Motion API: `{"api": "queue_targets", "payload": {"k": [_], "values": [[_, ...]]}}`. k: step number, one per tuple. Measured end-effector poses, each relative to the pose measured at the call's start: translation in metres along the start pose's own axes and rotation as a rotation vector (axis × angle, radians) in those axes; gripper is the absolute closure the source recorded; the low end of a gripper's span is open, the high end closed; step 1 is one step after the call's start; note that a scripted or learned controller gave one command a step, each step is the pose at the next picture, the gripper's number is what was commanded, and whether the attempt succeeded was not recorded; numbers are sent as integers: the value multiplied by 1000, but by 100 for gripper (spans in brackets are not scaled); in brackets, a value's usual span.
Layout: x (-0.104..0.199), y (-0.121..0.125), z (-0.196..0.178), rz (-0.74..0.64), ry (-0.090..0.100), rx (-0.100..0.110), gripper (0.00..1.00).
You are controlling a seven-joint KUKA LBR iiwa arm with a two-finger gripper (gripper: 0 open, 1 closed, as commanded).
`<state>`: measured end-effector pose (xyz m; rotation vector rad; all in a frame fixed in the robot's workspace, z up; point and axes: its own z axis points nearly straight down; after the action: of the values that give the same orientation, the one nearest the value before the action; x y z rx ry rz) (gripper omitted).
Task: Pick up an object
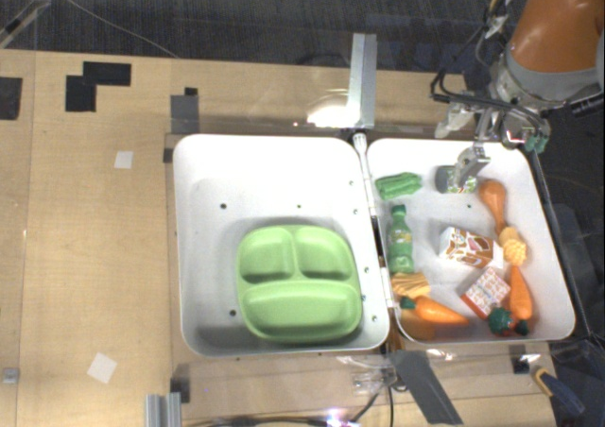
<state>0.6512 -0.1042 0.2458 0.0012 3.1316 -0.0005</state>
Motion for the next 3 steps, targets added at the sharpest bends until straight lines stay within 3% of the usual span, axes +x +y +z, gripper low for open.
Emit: {"api": "queue_targets", "payload": {"k": [1,2,3], "values": [[-2,-36,150,-19,13,-2,0],[-6,-36,143,-21,-1,0,0],[89,-43,155,3,-2,2,0]]}}
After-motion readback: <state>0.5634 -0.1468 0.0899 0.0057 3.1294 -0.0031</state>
